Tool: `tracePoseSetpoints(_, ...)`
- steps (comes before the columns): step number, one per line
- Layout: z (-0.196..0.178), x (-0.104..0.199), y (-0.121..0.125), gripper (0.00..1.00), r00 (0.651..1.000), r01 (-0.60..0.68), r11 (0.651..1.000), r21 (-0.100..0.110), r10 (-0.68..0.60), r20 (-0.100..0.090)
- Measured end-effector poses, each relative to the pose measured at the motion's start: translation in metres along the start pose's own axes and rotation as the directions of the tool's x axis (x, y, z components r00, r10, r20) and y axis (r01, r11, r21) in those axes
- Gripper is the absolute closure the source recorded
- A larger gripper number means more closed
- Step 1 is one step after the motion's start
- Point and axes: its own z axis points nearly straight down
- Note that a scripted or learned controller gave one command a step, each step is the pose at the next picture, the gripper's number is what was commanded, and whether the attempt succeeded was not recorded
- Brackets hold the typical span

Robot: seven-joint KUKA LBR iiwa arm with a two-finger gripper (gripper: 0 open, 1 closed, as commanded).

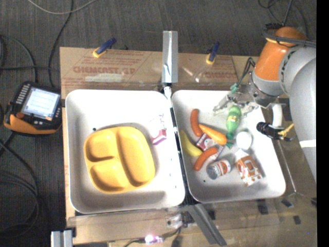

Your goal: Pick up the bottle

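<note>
A small green bottle (233, 118) lies in the right bin (275, 181), near its far right corner, with its pale cap end pointing toward the front. My gripper (234, 105) hangs right over the bottle's far end. Its two thin fingers are spread apart, one on the left (222, 105) and one on the right (246, 105), so it is open. The bottle's far tip sits about between the fingertips, and I see no grip on it.
Close to the bottle in the right bin are a white round lid (242, 139), a carrot (213, 133), two sausages (194, 121), a banana (189, 146), a can (218, 169) and an orange carton (248, 170). The left bin holds a yellow divided plate (121, 158).
</note>
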Motion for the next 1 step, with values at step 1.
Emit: tracePoseSetpoints(1,-0.0092,0.0004,0.0008,1.00,1.000,0.002,1.000,-0.005,-0.002,0.003)
